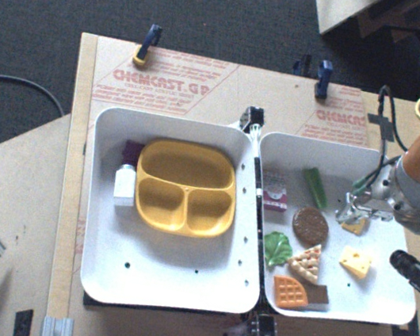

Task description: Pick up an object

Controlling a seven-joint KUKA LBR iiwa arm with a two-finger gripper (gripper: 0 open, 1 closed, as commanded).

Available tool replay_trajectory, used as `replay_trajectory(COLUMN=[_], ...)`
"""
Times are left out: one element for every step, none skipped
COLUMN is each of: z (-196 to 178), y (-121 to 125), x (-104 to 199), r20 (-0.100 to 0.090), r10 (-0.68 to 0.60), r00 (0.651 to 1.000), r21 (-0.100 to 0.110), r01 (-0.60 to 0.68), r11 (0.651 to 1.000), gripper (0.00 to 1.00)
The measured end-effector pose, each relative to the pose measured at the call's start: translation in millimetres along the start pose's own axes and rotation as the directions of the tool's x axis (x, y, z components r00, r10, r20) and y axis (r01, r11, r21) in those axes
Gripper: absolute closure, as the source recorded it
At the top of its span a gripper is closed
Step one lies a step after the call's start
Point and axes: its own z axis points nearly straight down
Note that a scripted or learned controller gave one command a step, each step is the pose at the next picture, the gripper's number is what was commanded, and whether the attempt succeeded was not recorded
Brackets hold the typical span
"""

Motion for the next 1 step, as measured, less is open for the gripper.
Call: replay_trajectory(z=[-44.3], y=[4.1], x=[3.7], r20=[0.0], r10=[-0.001], r00=[1.0], r21=[0.0], r01=[0.001], r11=[1.0], gripper=[1.0])
